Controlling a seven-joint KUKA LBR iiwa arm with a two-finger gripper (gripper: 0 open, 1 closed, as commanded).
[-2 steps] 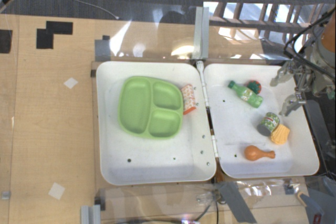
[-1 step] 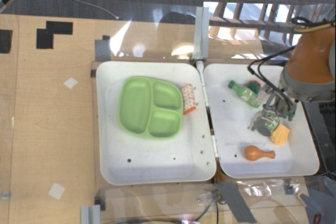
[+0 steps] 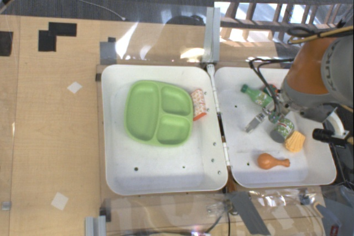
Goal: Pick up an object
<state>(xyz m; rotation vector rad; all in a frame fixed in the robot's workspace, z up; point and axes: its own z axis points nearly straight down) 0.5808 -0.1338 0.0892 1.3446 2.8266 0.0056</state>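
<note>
gripper [image 3: 255, 123] down in right bin [image 3: 238, 166], fingers look parted, nothing between | can [image 3: 282, 129] just right, bottle [image 3: 256, 95] far | risk: closes on bare floor, or nudges can aside

Arm [image 3: 318, 72] reaches low, hand [image 3: 255, 122] pointing left.

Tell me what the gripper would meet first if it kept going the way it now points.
Probably the bare floor of the right bin: the gripper points down and leftward, past the green bottle, with nothing visibly ahead. Depth is hard to judge from above.
</note>
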